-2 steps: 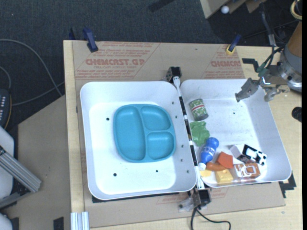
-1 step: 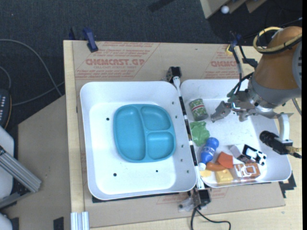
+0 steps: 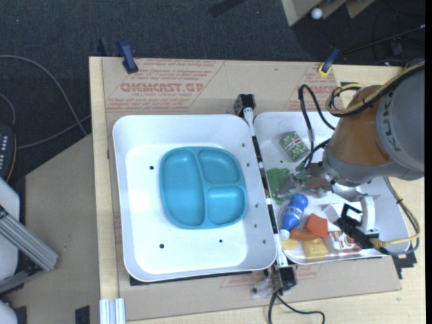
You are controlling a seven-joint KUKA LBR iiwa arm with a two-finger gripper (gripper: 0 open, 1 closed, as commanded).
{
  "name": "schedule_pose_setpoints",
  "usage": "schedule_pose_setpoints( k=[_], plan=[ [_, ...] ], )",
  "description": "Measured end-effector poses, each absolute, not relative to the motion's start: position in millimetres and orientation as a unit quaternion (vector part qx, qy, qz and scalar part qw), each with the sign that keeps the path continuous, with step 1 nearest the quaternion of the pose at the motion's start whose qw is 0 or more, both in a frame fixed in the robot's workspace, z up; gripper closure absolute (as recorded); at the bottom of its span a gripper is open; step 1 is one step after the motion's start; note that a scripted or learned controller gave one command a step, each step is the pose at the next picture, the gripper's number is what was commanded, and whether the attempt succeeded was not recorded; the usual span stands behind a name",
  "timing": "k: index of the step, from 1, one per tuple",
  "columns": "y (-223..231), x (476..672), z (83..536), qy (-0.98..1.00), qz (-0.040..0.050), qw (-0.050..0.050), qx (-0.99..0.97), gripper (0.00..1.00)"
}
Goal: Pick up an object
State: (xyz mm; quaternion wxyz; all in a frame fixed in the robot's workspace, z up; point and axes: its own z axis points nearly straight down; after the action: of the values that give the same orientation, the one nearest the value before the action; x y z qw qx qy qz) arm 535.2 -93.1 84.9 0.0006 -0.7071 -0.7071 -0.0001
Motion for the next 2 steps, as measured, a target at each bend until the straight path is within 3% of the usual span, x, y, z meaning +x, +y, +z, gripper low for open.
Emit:
schedule_pose_setpoints(
  k=[1, 2],
  plan=[
    [-114.3, 478.7, 84.4, -0.707, 0.0004, 0.001, -0.707, 0.00],
    [-113.2, 479.9, 94.4, -0.707, -0.0012, 0.000, -0.707, 1.00]
  ],
)
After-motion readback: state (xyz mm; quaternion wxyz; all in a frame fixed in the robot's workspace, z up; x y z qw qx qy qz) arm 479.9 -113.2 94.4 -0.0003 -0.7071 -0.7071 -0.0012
